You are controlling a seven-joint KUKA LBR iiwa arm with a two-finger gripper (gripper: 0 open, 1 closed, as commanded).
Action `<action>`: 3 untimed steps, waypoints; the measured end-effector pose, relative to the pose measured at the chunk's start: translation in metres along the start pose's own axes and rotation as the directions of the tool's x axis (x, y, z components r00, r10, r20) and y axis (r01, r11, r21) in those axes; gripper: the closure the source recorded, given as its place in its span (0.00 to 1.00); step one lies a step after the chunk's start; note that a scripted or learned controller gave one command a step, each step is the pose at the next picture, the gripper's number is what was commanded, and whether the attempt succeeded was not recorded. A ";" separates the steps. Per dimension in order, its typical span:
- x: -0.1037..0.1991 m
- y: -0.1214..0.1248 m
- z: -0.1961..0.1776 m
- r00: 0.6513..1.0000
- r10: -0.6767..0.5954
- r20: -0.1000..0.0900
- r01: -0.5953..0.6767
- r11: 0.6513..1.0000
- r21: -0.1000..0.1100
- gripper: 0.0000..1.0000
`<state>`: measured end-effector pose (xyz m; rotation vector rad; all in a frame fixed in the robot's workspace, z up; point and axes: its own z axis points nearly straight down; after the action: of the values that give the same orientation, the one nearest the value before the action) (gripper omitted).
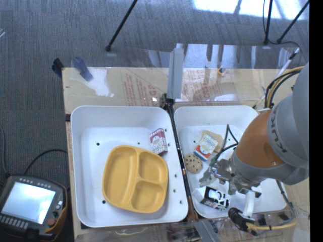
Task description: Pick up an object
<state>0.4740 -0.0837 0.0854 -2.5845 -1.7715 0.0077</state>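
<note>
Small black-and-white packet (pixel 216 197) flat on the floor of the right bin (pixel 237 112), lower middle of the frame, near the bin's front wall. Dark body, white patches, blurred print. Gripper (pixel 218 174) just above it, under the orange-banded arm; fingers too tangled with cables to judge. Further up: round speckled cookie (pixel 192 163), orange-and-white pouch (pixel 206 145). In the left bin (pixel 81 135): yellow three-compartment tray (pixel 135 178), red-and-white carton (pixel 158 141) at its upper right corner.

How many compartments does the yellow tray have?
3. On the yellow tray in the left bin: one long compartment down its left side, two smaller ones on its right, upper and lower.
</note>
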 end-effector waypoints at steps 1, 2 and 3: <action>0.022 0.084 -0.001 0.954 0.299 0.001 -0.299 0.954 -0.004 0.00; -0.035 0.122 -0.028 0.999 0.049 0.001 -0.049 0.999 -0.007 0.00; 0.018 0.117 -0.001 0.909 0.416 0.000 -0.416 0.909 -0.002 0.00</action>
<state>0.5894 -0.1089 0.0854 -2.9057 -1.1815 0.0091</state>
